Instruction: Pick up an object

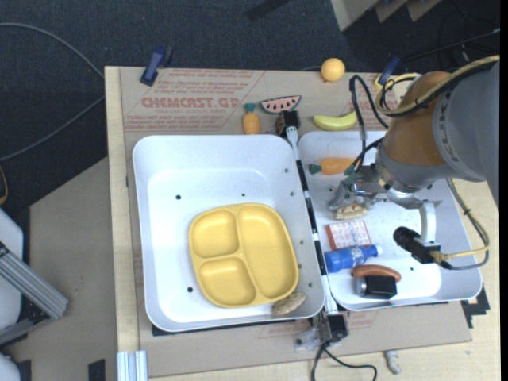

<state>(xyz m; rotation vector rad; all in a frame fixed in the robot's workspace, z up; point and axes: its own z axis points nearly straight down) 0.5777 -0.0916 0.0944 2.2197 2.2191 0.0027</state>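
The arm reaches in from the right, and its gripper (355, 193) hangs low over the upper left part of the right bin (452, 288). Directly under it lies a small beige object (349, 209); whether the gripper touches it I cannot tell. An orange carrot (334, 165) lies just above the gripper by the bin's far wall. Below it sit a red and white packet (349, 234), a blue bottle (350, 258) and a red and black item (376, 280).
The left bin (159, 181) holds a yellow divided plate (242, 254) and a brown lump (289, 304) at its front rim. On the bench behind the bins lie a banana (334, 121), a watermelon slice (282, 102) and an orange ball (333, 70).
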